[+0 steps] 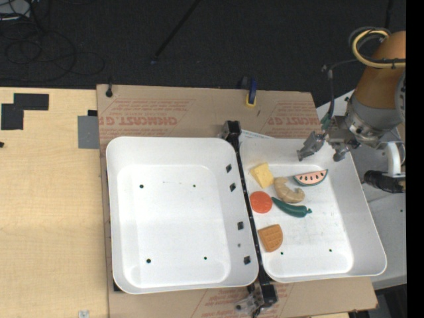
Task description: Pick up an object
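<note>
Here we see the gripper (pixel 326 146) hanging over the far edge of the right bin (pixel 344 247), its two fingers spread apart with nothing between them. The toys lie together in this bin, near the divider. The watermelon slice (pixel 311 177) is just below the gripper. Beside it are the potato-shaped piece (pixel 289 190), the green pepper (pixel 291 209), the yellow cheese wedge (pixel 262 175), the red tomato (pixel 260 202) and the bread slice (pixel 270 237). The left bin (pixel 172 211) stands just beside.
</note>
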### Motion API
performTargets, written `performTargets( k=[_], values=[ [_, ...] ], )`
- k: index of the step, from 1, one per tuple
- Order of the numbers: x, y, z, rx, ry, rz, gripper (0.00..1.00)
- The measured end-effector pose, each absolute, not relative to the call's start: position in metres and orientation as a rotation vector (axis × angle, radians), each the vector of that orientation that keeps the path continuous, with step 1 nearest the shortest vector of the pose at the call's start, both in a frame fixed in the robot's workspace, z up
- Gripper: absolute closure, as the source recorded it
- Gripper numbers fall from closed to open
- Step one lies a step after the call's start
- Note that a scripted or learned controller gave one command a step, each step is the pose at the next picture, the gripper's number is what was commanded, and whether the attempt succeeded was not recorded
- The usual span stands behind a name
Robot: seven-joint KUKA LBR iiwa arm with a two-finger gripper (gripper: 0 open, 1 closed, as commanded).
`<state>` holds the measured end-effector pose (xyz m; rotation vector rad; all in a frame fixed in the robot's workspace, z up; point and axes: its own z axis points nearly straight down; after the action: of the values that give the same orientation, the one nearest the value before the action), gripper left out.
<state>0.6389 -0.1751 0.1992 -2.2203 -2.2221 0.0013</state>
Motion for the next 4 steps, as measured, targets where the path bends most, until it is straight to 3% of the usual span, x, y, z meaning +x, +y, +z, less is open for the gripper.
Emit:
performTargets(
  k=[1,2,3,4],
  values=[
    [0.56,-0.192,0.082,-2.22,-2.212,0.006,0.0],
    [0.563,-0.194,0.098,-2.225,-2.212,0.002,1.0],
    [0.475,-0.216,0.242,-2.232,-2.223,-0.004,1.0],
    [0.477,-0.215,0.363,-2.229,-2.232,-0.008,1.0]
  ],
)
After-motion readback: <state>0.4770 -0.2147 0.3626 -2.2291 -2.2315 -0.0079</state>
